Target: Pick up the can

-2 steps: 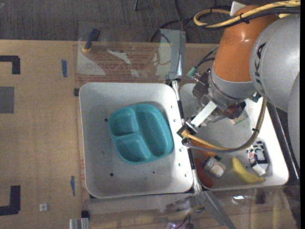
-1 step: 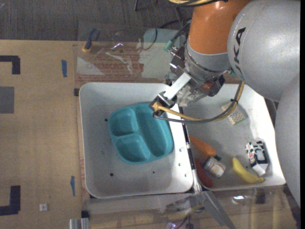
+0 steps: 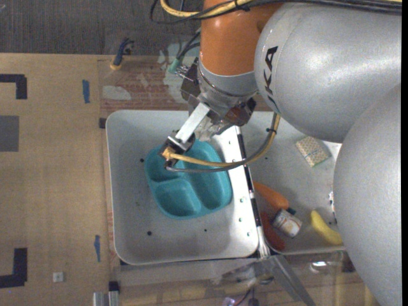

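Note:
The can [image 3: 287, 222] is small, with a pale label and a dark end. It lies on its side in the right bin [image 3: 285, 146], near the front, between an orange carrot [image 3: 272, 196] and a yellow banana [image 3: 325, 228]. My gripper [image 3: 218, 121] hangs under the orange-banded wrist, over the back right part of the left bin [image 3: 127, 190], close to the divider between the bins. It is well behind and to the left of the can, apart from it. The wrist hides what is beneath it.
A teal divided plate [image 3: 191, 193] lies in the left bin just below the gripper. In the right bin there are also a patterned pale block [image 3: 312, 150] at the back and a red object [image 3: 273, 234] beside the can. The grey arm covers the right bin's far side.

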`<state>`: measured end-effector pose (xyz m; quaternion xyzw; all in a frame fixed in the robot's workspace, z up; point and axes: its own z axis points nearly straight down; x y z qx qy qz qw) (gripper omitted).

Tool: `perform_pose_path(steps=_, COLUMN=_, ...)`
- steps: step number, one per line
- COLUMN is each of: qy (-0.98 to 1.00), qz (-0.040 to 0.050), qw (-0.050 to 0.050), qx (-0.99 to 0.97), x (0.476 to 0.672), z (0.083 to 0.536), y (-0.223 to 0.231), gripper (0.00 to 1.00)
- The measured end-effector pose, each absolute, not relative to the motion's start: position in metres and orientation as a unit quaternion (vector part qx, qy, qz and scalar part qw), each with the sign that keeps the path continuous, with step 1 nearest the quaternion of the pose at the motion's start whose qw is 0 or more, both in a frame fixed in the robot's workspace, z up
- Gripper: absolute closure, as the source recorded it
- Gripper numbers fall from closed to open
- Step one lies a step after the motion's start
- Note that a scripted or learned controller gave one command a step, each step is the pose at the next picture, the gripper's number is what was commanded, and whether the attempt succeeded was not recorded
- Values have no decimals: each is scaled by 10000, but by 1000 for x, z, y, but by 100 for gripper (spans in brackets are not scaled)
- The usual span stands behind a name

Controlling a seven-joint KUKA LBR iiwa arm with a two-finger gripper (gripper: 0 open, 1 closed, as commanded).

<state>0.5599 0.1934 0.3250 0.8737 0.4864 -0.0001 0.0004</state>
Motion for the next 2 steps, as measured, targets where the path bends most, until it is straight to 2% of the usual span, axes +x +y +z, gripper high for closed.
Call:
perform_pose_path(steps=1, qy=4081, qz=-4, qw=-2, qx=9129, x=613, z=313, y=228, gripper=100)
perform_pose_path(steps=2, qy=3825, qz=-20, qw=-10, qx=9240, x=580, z=304, y=215, gripper=100)
